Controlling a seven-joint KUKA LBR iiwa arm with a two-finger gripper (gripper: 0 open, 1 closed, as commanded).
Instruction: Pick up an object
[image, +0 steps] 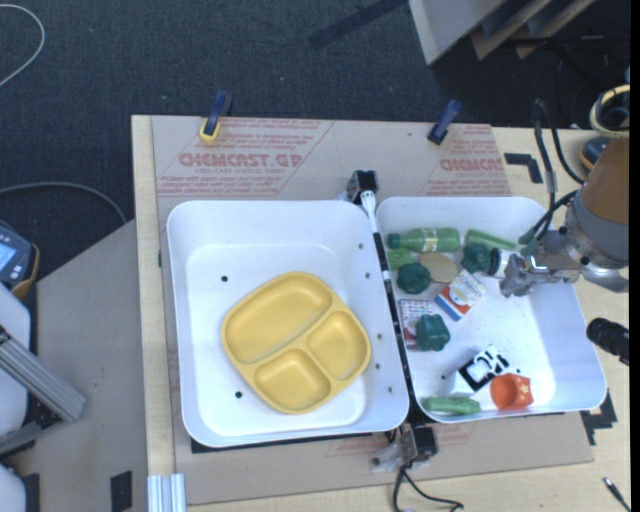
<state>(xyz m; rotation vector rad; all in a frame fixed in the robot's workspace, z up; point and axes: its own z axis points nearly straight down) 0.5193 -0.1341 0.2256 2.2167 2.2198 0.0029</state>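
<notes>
A brown board-covered bench (300, 150), held by blue clamps at its 12 o'clock edge, stands on dark carpet and bears two shallow white plastic bins: the left bin (190, 300) holds a yellow three-compartment plastic tray (296, 342). The right bin (570, 340) holds a green plastic bottle (424, 240) at 11 o'clock, a small green moulded toy (432, 332) near centre, an orange block (511, 391) and a green pod-shaped piece (450, 405) at 6 o'clock. The grey metal two-finger gripper (520, 272) hangs at that bin's 2 o'clock side; whether it is open or closed cannot be told.

you're looking at a robotics lab: a grey arm with an orange band (605, 200), two shallow white plastic bins (190, 300) clamped to a printed cardboard-covered bench (300, 150), loose black cables (545, 150).
</notes>
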